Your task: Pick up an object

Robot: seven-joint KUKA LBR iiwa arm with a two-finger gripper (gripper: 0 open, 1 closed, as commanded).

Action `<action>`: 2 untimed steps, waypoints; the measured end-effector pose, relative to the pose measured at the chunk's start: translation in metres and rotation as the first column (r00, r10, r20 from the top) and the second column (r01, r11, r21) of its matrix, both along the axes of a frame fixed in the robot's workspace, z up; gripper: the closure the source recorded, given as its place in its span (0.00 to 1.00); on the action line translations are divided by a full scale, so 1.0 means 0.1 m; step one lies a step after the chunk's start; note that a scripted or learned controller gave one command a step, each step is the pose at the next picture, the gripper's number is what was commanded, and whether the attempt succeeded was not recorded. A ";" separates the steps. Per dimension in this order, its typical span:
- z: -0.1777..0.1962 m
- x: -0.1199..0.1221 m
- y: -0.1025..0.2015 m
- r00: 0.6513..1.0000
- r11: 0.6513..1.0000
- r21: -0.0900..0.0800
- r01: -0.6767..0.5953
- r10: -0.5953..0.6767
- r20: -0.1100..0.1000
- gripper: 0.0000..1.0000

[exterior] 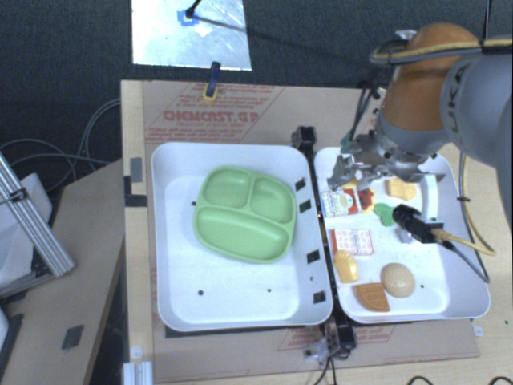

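My gripper [347, 175] hangs low over the far left part of the right bin [461, 299], under the grey arm with its orange band. Just below it lies a red and white packet [337, 204], with a small red piece [367, 198] beside it. A second pink-printed packet [353, 241] lies nearer the front. A green piece [385, 213], a pale yellow slab [401, 189], a yellow lump [346, 267], an orange wedge [373, 296] and a tan round bun [397, 279] also lie in this bin. I see nothing lifted off the bin floor.
The left bin [172, 295] holds a green divided plate [244, 213]. A black divider [314, 207] runs between the two bins. Cardboard lies under both bins, and a foil sheet [191, 22] sits at the back.
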State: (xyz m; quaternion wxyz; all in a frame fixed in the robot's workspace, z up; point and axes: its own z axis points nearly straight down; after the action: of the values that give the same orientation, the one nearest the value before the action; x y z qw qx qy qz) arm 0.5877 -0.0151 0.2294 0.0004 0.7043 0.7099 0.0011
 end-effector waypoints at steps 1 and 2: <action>-0.02 0.04 0.48 1.000 1.000 0.001 -0.001 0.001 0.000 1.00; -0.12 -0.06 0.49 1.000 1.000 -0.001 0.004 -0.004 -0.002 1.00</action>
State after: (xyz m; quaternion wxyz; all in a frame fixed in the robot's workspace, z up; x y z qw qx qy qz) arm 0.5819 0.0341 0.2171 0.0001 0.7057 0.7085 0.0000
